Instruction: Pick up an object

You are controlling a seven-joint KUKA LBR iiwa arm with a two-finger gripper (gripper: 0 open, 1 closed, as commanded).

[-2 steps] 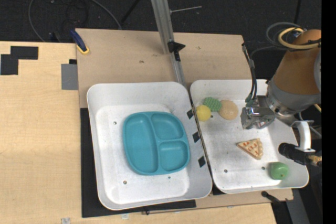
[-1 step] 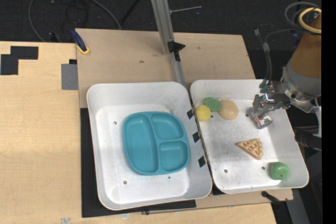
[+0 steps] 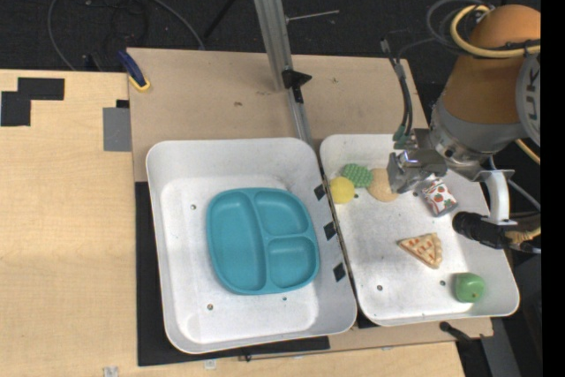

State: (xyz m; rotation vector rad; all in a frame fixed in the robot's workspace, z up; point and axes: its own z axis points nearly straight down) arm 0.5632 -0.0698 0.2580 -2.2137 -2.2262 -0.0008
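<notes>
my claw (image 3: 404, 177) hangs over the tan cookie (image 3: 382, 186); grip state, i cannot tell. it looks light, stiff, crumbly: pinch its 2 edges gently.

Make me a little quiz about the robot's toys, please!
1. True or false: the teal plate lies in the left bin.
2. The pizza slice lies in which bin?
A. left
B. right
3. What colour is the ball at the right bin's near corner?

Key:
1. True.
2. B.
3. Green.
</notes>
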